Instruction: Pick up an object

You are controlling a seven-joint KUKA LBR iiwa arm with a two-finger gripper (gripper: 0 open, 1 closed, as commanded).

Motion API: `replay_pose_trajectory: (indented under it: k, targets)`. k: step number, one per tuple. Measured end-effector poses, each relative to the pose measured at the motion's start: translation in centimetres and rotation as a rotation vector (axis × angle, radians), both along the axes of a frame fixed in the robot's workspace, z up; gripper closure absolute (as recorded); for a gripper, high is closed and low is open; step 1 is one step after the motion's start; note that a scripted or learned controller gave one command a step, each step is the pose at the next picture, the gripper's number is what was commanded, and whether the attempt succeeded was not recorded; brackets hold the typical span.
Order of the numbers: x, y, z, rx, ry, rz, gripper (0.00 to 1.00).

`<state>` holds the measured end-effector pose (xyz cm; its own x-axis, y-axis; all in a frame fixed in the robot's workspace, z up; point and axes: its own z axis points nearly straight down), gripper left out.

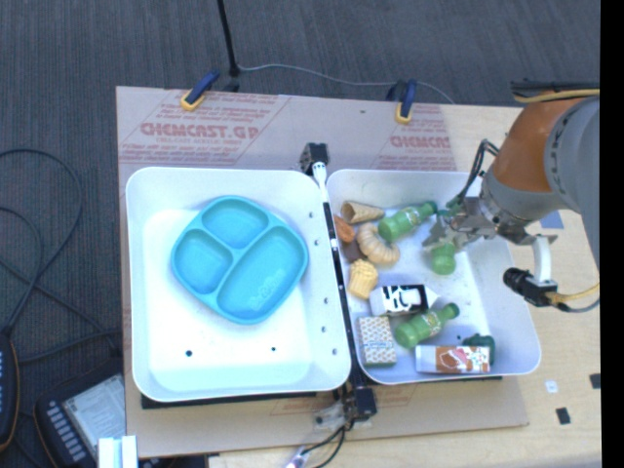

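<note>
While the gripper [447, 234] hung low over the right bin [507, 300], its metal fingers appeared slightly parted, though whether they had closed on anything could not be told, since a small green object [444, 259] lay directly beneath the tips and partly hidden by them. A green bottle [405, 221] lay just beside the gripper toward the bin divider, with a croissant-shaped toy [377, 248] further that way. In my judgement a sound pick required centring on the green object and closing fully before any lift, clear of the bottle.
</note>
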<state>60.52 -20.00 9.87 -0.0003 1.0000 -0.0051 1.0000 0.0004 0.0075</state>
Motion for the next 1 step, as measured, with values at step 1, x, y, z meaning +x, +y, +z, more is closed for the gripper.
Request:
replay_pose_trajectory:
  k: [1]
  targets:
    - [0.72,11.98,8.61,0.006,0.007,0.002,1.00]
